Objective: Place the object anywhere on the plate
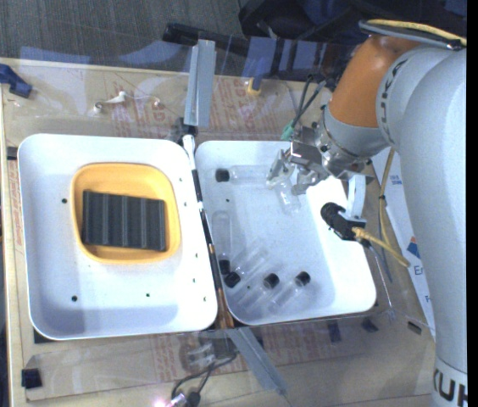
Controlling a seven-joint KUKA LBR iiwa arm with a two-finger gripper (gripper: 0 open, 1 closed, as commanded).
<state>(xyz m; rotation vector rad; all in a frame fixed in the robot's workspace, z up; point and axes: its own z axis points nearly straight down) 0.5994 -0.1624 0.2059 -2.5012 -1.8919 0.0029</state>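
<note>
A yellow plate [125, 175] lies in the left bin [44, 287]. On it rests a dark grey ridged block [125, 220], flat and square to the plate. My gripper [294, 175] hangs low over the upper part of the right bin [349, 278], far from the plate. Beneath and around it is clear plastic that I cannot separate from the gripper's own parts. Several clear vials with black caps lie in the right bin: one [222, 175] to the gripper's left, others [270, 280] near the front wall.
The orange-banded arm [366, 83] comes in over the right bin's far right corner, with a black cable fitting [334, 217] along that bin's right side. A metal bar [198, 83] stands behind the seam between the bins. Loose clear scraps [125, 102] lie on the bench behind the left bin.
</note>
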